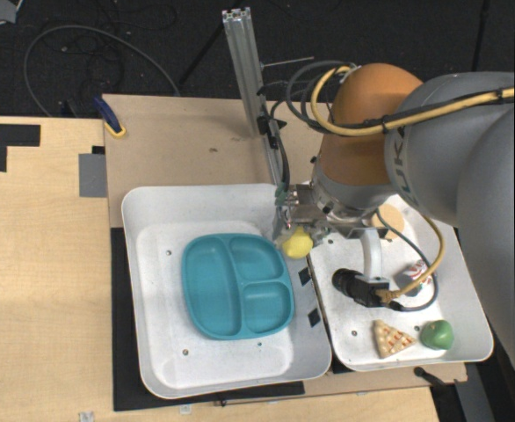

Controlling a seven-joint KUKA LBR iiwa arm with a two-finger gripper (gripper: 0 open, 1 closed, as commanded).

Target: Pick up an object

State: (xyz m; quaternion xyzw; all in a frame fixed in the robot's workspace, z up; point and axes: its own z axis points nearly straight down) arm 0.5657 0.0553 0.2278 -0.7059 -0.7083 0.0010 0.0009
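Note:
A small yellow round object (297, 246) hangs at the tip of my gripper (298, 234), over the seam between the two bins. The fingers look closed on its top, and it sits just off the teal plate's right corner. The grey arm with its orange band comes in from the right and hides the upper part of the right bin (354, 339). A toy pizza slice (391, 338) and a green round fruit (437, 333) lie at the right bin's front. A pale orange piece (391, 219) and a small red-and-white item (413, 275) peek out beside the arm.
A teal divided plate (206, 310) lies in the middle of the left bin (152, 236). A slanted aluminium post (244, 69) rises behind the bins, close to the wrist. White bin floor lies bare around the plate.

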